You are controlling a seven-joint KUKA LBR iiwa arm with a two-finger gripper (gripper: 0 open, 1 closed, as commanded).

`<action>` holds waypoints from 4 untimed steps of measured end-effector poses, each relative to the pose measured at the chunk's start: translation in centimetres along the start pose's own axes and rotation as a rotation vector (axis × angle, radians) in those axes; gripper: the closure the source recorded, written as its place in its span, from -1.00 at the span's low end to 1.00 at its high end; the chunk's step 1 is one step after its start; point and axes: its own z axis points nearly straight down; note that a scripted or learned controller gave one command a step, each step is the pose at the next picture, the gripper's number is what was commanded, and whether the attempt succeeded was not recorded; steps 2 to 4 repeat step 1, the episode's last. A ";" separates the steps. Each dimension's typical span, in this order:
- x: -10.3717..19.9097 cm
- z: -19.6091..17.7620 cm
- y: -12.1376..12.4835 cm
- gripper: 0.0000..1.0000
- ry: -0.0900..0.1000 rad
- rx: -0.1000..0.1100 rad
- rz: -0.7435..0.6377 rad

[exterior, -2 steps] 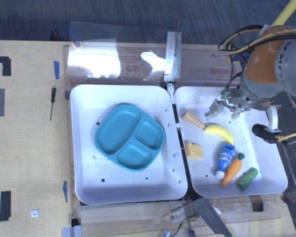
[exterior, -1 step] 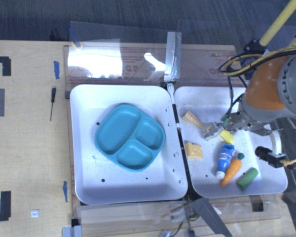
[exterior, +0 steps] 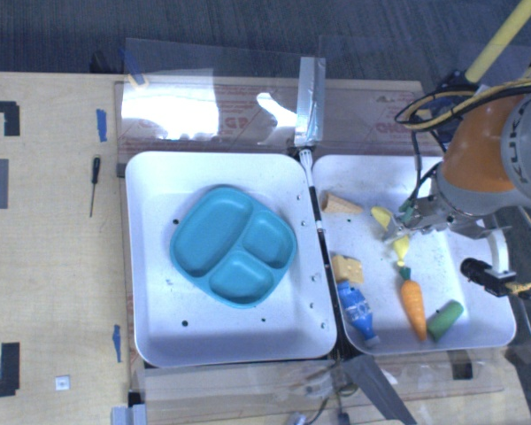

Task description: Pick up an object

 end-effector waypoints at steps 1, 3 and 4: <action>7.3 -9.0 2.3 1.00 0.005 0.004 0.063; 7.3 -9.0 2.3 1.00 0.005 0.004 0.063; 7.3 -9.0 2.3 1.00 0.005 0.004 0.063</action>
